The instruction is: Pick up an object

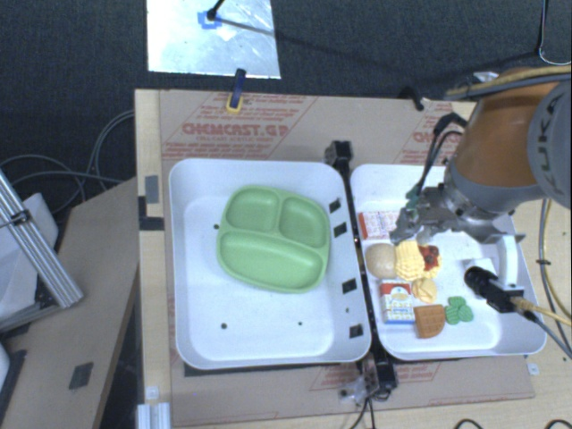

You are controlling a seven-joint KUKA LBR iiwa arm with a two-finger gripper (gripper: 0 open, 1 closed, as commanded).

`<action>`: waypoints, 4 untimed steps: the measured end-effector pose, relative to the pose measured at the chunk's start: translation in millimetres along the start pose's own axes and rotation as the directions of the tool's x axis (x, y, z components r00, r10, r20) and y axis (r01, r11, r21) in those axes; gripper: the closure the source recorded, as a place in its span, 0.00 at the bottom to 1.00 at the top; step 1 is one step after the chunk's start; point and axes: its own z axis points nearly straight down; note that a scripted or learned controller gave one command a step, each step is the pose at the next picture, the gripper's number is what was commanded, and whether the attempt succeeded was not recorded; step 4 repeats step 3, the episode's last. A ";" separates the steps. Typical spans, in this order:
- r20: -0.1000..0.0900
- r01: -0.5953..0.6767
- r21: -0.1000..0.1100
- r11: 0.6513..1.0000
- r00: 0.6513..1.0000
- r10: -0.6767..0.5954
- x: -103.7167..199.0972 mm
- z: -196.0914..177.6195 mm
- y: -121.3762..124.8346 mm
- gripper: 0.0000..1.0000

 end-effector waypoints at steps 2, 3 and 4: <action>0.001 -0.006 -0.002 1.000 1.000 0.006 30.7 -7.1 -47.5 1.00; 0.001 -0.006 -0.004 1.000 1.000 0.006 30.2 -6.6 -42.4 1.00; 0.001 -0.006 -0.004 1.000 1.000 0.006 30.2 -6.6 -42.4 1.00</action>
